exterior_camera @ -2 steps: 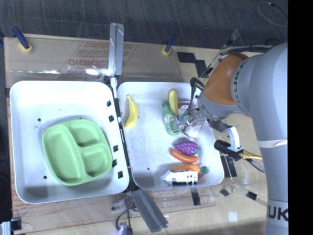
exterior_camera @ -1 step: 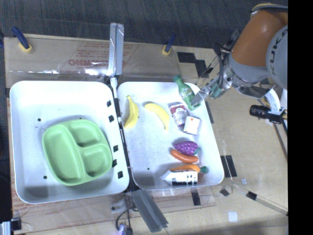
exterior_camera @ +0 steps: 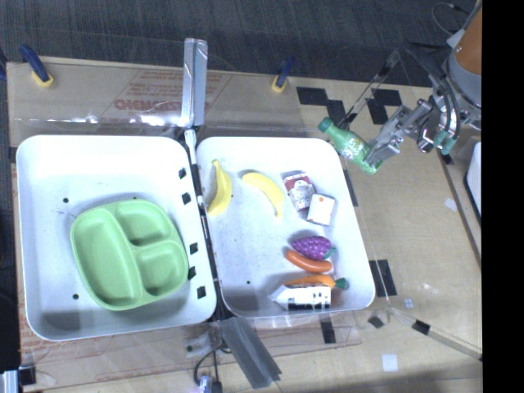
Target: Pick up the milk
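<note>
Bench [exterior_camera: 426, 244] carries 2 white bins; right bin [exterior_camera: 246, 244] is the landmark. Arm [exterior_camera: 446, 121] slants in over its upper-right corner, gripper [exterior_camera: 378, 155] clenched on a green bottle [exterior_camera: 348, 144]. Milk [exterior_camera: 299, 191] lies inside, upper right.

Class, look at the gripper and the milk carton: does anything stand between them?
The gripper is shut on a green bottle, outside the right bin. That bottle occupies its fingers. Otherwise nothing covers the milk carton.
</note>
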Robot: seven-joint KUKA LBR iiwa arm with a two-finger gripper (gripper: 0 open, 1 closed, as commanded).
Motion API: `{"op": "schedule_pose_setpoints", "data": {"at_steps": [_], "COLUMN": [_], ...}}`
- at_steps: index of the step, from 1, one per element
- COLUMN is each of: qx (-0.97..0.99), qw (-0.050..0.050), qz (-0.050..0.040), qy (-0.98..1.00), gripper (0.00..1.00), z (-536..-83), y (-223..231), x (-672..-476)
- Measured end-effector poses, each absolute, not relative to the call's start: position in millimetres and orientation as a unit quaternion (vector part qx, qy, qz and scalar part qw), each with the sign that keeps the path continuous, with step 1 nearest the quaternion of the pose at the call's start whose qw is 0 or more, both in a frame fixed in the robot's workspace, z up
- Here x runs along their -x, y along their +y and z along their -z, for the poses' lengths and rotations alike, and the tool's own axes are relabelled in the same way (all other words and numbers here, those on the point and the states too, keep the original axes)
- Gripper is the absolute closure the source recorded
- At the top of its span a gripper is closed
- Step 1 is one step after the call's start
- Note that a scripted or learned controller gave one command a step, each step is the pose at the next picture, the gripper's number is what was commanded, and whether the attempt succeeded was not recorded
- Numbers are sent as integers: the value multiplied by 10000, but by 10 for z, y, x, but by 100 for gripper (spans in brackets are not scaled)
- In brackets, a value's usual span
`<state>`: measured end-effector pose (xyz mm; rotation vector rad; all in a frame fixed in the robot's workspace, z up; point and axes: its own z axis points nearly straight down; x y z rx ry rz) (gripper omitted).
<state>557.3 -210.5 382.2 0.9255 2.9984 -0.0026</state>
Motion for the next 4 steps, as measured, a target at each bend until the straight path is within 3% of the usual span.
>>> {"op": "schedule_pose_setpoints", "data": {"at_steps": [1, 2, 3, 4], "qx": [-2996, -1170, -325, -1021], "qw": [-3, 31, 0, -2], "qz": [9, 16, 5, 7], "qy": [9541, 9931, 9995, 9948], "gripper": [100, 100, 100, 100], "z": [-3829, -4423, -4189, -4007], "y": [-2009, -2112, -2102, -2110], "x": [-5421, -4772, -5096, -5152]}}
